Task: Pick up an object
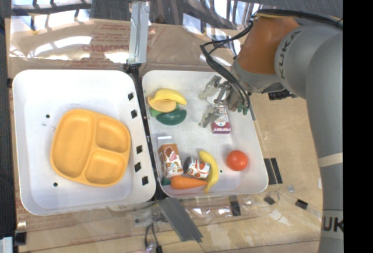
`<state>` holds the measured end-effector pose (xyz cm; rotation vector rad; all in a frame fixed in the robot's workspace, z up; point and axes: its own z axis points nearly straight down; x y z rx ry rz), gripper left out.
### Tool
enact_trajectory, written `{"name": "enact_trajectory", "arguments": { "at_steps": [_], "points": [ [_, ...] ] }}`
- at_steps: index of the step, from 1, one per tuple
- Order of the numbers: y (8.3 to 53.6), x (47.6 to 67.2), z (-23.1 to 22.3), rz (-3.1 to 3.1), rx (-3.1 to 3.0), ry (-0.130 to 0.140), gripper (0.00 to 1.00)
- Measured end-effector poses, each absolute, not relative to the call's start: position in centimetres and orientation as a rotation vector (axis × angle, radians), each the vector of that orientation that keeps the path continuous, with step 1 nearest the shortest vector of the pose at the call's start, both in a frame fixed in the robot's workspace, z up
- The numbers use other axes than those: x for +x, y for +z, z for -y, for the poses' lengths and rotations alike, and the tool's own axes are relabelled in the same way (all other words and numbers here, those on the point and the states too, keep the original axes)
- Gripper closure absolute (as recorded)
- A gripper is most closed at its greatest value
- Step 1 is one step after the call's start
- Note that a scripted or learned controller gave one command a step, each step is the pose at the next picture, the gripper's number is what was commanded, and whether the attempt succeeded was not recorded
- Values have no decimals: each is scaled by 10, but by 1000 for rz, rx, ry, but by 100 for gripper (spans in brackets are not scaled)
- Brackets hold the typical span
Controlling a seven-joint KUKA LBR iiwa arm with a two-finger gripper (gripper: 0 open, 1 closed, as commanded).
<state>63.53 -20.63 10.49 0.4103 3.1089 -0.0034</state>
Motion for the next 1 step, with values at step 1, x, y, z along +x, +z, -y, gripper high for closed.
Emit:
{"name": "enact_trajectory", "arguments": {
  "at_steps": [1],
  "points": [
    [93,620,208,-3117,378,-1,0]
  ]
}}
